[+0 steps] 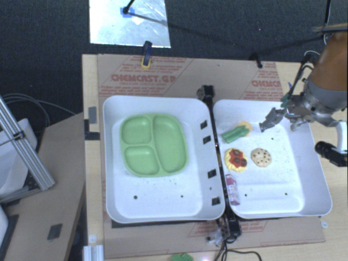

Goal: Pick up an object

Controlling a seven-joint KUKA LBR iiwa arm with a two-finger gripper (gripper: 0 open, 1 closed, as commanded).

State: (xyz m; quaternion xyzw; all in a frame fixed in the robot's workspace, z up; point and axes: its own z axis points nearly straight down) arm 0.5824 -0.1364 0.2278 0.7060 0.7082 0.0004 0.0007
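My gripper hangs over the back of the right bin, its fingers spread open with nothing between them. Left of it, a short way off, lies a green and yellow toy vegetable. Nearer the front sit a round yellow and red pizza toy and a brown chocolate-chip cookie, side by side. A small pink and red packet lies along the bin's left wall.
The left bin holds a green divided plate. A black divider with clips runs between the bins. The grey arm with its orange band comes in from the upper right.
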